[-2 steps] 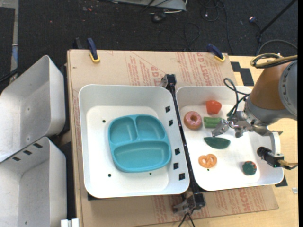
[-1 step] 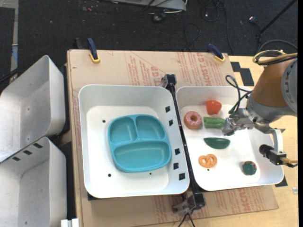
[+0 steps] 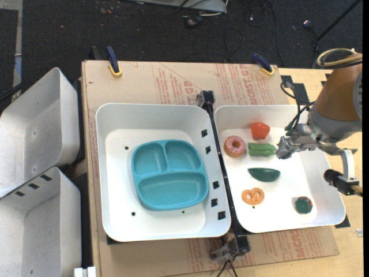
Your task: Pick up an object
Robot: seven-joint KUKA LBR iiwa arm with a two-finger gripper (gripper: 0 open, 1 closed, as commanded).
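The right bin (image 3: 323, 212) holds several toy foods: a pink donut (image 3: 234, 146), a red pepper (image 3: 260, 130), a light green pod (image 3: 261, 149), a dark green leaf-shaped piece (image 3: 264, 173), an orange pretzel (image 3: 252, 196) and a small green-and-red piece (image 3: 303, 204). My gripper (image 3: 285, 149) hangs low over the right bin, just right of the light green pod and above the dark green piece. Nothing shows between its fingers.
The left bin (image 3: 109, 154) holds a teal divided plate (image 3: 170, 173). Two spare white bins (image 3: 34, 131) lean off the bench at the left. Clamps (image 3: 114, 62) hold the cardboard bench top at the back edge. The arm's orange band (image 3: 340, 94) rises at the right.
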